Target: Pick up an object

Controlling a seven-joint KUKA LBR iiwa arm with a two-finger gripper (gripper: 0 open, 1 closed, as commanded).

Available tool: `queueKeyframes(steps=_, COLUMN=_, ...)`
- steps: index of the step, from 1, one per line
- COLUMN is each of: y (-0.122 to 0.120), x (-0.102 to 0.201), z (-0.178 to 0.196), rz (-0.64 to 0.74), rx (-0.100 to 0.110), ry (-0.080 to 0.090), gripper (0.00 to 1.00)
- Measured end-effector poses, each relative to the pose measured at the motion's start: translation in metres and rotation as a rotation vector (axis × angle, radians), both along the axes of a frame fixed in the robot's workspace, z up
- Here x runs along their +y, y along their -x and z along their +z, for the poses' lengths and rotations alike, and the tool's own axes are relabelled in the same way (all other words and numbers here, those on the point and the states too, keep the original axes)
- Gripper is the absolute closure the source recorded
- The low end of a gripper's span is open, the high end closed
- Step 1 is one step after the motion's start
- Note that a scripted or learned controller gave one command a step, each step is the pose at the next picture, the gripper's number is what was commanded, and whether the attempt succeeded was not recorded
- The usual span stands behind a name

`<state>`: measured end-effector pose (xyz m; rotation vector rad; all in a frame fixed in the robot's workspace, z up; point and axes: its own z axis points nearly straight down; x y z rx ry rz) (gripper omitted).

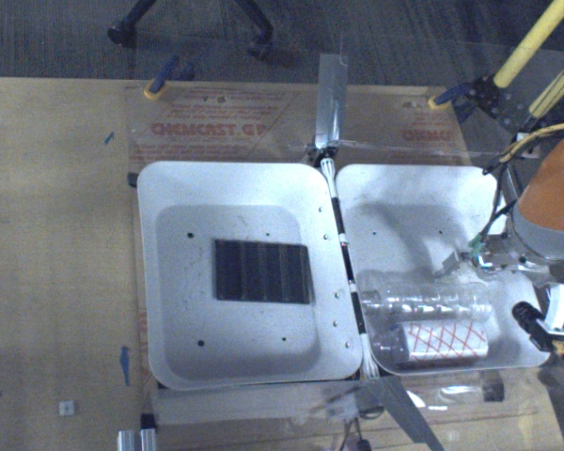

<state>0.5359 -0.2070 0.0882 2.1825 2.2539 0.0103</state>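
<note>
Reaching in from three o'clock, the grey arm [545,205] with its orange band sits over the right-hand edge of the right bin [404,195], and its jaws [477,255] hang low near the middle of that bin; whether they are wide or narrow cannot be told, since the tip is small and blurred. Two white bins lie side by side on the wooden worktop [47,252], their inner rims touching along a seam at the centre. Lying in the left bin [169,195] is one flat dark ribbed pad [262,271], in the middle of the floor, with bare white floor all around it up to the walls. Two things lie in the right bin, both pushed toward six o'clock: a clear plastic bottle [423,303] on its side, and just below it, touching or nearly so, a white packet with a red lattice print [446,341] against the near wall. From the middle toward twelve o'clock the right bin's floor is open. The jaws sit just beyond the bottle's upper right end.
</note>
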Motion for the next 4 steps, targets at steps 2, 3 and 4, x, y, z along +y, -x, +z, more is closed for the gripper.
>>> queueKeyframes(steps=2, y=0.01, x=0.049, z=0.0, rz=0.023, rx=-0.004, ry=0.004, gripper=0.0)
queueKeyframes(steps=3, y=-0.089, x=0.069, z=-0.001, rz=-0.088, rx=0.001, ry=0.003, gripper=0.0)
queueKeyframes(steps=4, y=-0.044, x=0.015, z=0.0, rz=0.087, rx=0.004, ry=0.004, gripper=0.0)
